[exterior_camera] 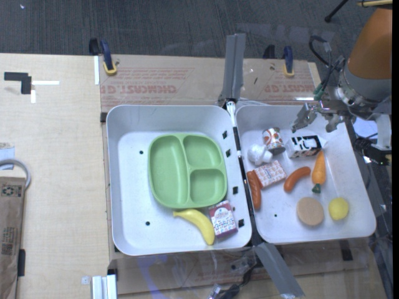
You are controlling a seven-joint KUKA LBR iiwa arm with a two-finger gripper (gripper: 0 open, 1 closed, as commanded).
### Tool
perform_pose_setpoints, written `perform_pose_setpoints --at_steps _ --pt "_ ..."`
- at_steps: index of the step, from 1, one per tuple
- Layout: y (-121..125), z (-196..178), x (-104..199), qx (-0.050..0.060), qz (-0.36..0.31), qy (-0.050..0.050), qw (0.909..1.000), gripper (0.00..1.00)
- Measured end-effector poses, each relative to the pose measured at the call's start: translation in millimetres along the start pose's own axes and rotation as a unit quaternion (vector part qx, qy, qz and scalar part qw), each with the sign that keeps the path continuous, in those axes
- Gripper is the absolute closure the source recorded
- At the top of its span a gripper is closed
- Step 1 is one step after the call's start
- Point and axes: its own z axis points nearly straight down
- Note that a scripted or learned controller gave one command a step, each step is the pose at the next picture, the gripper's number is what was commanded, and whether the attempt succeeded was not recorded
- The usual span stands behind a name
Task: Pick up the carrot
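Banana (198, 223) lies in left bin (124, 185); carrot (318, 169) in right bin (358, 185); jaws (317, 118) spread, empty.

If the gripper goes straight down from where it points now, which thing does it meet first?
Most likely the black-and-white carton, which lies just below the gripper in the right bin. The carrot lies further on, beside that carton. Depth is hard to judge from this slanted view, so the gripper's height above the carton is unclear.

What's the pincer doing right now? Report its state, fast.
Pincer: above the right bin's far edge, nothing between its fingers; open or closed cannot be told. The carrot lies in that bin, untouched.
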Motion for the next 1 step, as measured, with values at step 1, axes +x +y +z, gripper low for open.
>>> perform_pose_setpoints --at_steps 1 --pt "-55.9 132.1 -50.9 -0.001 0.016 0.0 0.9999 0.0"
